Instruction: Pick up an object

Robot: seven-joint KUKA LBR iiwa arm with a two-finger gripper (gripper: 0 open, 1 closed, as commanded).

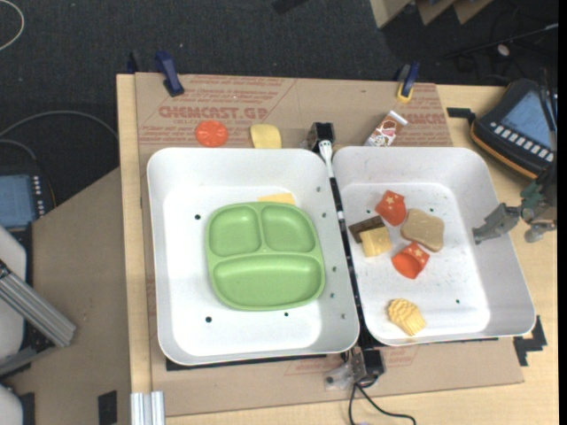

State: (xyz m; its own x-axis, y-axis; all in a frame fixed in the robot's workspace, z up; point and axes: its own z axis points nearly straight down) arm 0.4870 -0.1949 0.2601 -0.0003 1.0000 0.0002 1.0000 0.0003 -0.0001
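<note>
Yellow ridged toy point(405, 316) lies nearest in the right bin point(496, 290), likely light, stiff plastic, best pinched across its narrow middle, while the gripper point(493, 226), whether spread or pressed together I cannot tell, hangs at the bin's right rim.

looks like a robotics lab: cardboard-topped bench point(266, 100) held by blue clamps point(168, 72), two white bins point(177, 264) with toy food point(406, 316), handheld control pendant point(523, 127) at right, loose cables point(372, 405), dark carpet point(177, 16).
</note>
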